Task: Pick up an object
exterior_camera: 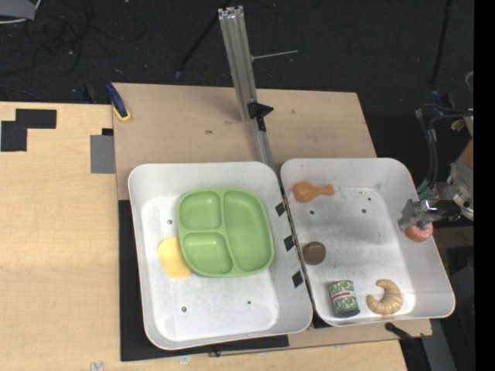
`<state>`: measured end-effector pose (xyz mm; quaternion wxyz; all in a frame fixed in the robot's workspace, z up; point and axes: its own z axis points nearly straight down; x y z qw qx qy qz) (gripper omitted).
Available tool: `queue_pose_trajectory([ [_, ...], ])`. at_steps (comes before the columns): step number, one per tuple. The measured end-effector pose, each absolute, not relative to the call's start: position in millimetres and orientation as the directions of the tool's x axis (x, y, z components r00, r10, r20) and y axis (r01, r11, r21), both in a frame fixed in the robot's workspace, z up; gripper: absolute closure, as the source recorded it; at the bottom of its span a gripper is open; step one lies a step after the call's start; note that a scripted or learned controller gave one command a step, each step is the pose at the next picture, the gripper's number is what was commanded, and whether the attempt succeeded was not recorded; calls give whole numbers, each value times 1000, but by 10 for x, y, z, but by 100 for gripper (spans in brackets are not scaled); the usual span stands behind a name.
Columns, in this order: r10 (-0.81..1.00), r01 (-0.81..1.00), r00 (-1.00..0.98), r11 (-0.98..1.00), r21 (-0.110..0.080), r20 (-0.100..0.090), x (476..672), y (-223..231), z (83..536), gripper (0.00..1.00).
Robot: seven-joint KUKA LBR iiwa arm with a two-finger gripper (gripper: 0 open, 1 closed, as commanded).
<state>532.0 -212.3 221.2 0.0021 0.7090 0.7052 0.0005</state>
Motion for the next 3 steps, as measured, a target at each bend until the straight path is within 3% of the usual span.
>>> queue_pose_trajectory([
  [1, 1000, 1000, 0, 0, 1, 0, 5324, -2133, 2413, 100],
  [2, 1000, 1000, -5, 5, -2, 3, 5364, -1594, 2478, 100],
  [3, 1000, 1000, -4, 4, -5, 2, 5234, -1071, 2411, 100],
])
